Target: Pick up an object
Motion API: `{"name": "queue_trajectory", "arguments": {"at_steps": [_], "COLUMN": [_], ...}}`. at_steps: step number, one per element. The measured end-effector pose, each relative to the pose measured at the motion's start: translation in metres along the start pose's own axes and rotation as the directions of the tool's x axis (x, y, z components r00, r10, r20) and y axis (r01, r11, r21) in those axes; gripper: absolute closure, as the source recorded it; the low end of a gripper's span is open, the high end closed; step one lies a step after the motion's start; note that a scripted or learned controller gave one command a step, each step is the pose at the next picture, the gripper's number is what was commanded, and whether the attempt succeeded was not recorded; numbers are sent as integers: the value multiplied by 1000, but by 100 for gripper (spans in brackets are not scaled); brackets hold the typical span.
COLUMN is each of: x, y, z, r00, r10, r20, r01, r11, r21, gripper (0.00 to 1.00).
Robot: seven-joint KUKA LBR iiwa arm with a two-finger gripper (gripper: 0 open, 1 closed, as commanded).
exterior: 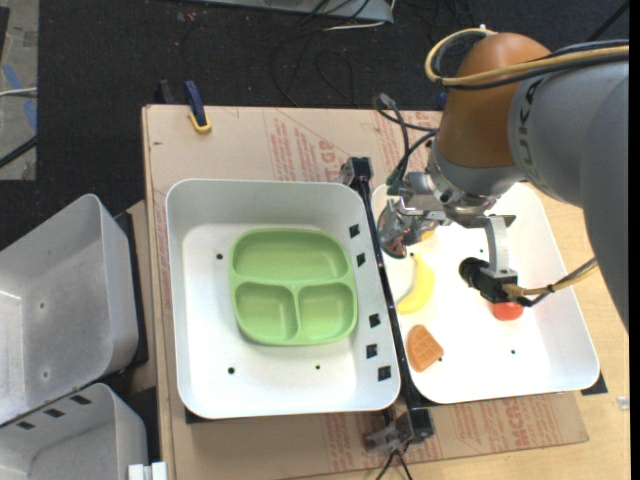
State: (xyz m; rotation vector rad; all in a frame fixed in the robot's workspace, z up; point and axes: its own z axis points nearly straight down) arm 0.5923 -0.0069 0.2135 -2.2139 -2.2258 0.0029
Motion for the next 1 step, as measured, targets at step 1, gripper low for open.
{"name": "queue_trajectory", "arguments": {"at_steps": [1], "x": [54], "y": [-19], "z": [3], "r00": [1000], "r10": [-1], "r20": [0], "r01": [1], "r11": [1000], "r21": [1], "gripper": [100]}}
